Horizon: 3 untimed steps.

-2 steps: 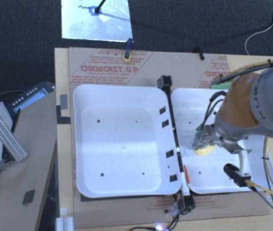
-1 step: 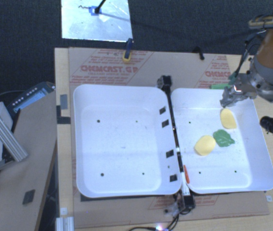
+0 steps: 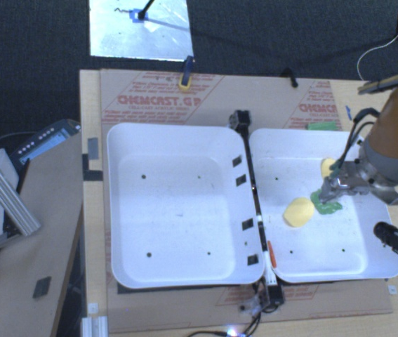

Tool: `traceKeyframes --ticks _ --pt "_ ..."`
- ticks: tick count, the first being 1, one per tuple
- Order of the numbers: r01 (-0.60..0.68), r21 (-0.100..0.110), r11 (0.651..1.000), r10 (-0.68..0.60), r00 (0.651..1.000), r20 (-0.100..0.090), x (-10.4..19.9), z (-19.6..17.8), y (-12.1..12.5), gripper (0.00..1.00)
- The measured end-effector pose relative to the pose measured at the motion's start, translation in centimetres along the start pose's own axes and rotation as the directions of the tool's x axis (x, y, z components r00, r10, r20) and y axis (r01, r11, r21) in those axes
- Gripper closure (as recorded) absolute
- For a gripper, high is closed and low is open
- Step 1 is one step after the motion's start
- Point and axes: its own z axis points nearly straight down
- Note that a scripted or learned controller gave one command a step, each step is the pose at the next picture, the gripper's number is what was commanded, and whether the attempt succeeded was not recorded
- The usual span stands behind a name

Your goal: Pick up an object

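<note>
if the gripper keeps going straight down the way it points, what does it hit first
Most likely the green object right under the gripper in the right bin; the yellow lump lies just beside it. Depth is hard to judge from this slant.

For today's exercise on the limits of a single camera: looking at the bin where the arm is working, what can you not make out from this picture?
- Gripper: its fingertips blur into the green object, so a grasp cannot be confirmed.
- Green object: partly under the gripper; shape unclear.
- Small yellow object: partly covered by the arm's wrist.
- Arm: cut off by the right edge.
- Yellow object: touching the green one or merely beside it, too small to tell.
</note>
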Motion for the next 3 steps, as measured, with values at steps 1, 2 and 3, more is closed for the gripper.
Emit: traceKeyframes --ticks 1,2,3 --pt "0.017 -0.026 1.000 -0.017 1.000 0.000 8.0 -14.2 3.3 1.00" --pt "0.011 -0.025 1.000 -0.011 1.000 0.003 9.3 -22.9 12.3 1.00" --pt "0.007 -0.013 1.000 -0.007 1.000 0.003 8.5 -25.5 14.1 1.00"
